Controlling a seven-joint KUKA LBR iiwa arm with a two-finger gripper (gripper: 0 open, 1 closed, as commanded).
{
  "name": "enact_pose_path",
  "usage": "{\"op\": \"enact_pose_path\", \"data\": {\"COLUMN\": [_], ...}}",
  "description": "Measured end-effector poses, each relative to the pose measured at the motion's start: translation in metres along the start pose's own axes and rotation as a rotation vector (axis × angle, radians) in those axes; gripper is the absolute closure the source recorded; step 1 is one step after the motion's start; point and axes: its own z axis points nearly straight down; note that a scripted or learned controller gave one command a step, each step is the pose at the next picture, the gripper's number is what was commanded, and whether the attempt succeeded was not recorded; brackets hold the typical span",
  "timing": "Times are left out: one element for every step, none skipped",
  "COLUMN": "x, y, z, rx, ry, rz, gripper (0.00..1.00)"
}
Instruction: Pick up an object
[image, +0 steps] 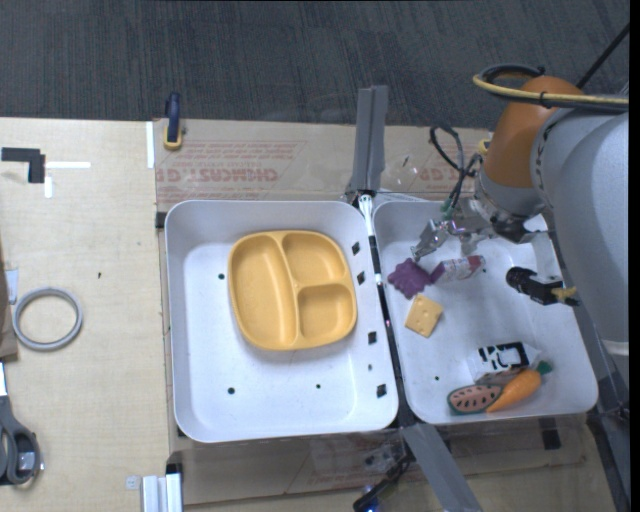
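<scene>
Toy carrot (517, 386) at 5 o'clock in right bin (570, 330), untouched. Gripper (436, 240) at bin's 11 o'clock, over purple piece (407, 277), likely target; cheese wedge (423, 316) beside. Claw state: cannot tell.

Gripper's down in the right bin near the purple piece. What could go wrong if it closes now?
1. The gripper sits beside the purple piece, near a clear bottle. It might catch both or just push them away.
2. It is near the right bin's back left corner, so the fingers may scrape the wall.
3. The cheese wedge lies just below and could get knocked.
</scene>
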Motion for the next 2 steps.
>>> {"op": "enact_pose_path", "data": {"x": [0.0047, 0.0048], "y": [-0.0816, -0.0816], "z": [0.0007, -0.0081], "rx": [0.002, 0.004], "ry": [0.001, 0.000], "rz": [0.175, 0.172], "gripper": [0.00, 1.00]}}
